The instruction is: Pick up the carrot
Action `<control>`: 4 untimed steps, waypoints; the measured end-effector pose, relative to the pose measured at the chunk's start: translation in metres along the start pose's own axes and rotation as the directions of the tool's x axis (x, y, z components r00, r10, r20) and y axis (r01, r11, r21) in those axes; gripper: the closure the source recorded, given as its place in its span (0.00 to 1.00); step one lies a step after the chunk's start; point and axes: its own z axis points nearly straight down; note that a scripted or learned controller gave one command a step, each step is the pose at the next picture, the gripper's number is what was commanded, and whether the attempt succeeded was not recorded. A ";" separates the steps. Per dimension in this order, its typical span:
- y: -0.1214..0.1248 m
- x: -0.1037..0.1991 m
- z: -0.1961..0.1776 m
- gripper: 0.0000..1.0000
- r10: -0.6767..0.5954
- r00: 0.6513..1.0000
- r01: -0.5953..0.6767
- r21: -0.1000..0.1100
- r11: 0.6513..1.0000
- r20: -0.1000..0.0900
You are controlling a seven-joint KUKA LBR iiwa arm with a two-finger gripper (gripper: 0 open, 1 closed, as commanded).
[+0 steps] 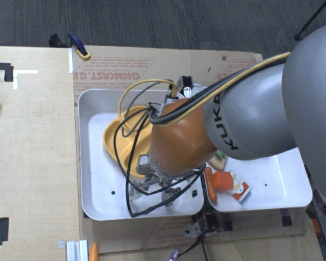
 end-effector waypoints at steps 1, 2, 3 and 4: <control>0.010 -0.044 0.000 0.00 -0.321 0.947 0.321 -0.001 0.947 0.001; 0.009 -0.045 -0.009 1.00 -0.315 0.949 0.315 0.001 0.949 0.004; 0.015 -0.066 0.000 1.00 -0.311 0.951 0.311 -0.001 0.951 0.001; 0.014 -0.067 -0.009 1.00 -0.306 0.952 0.306 -0.001 0.952 0.005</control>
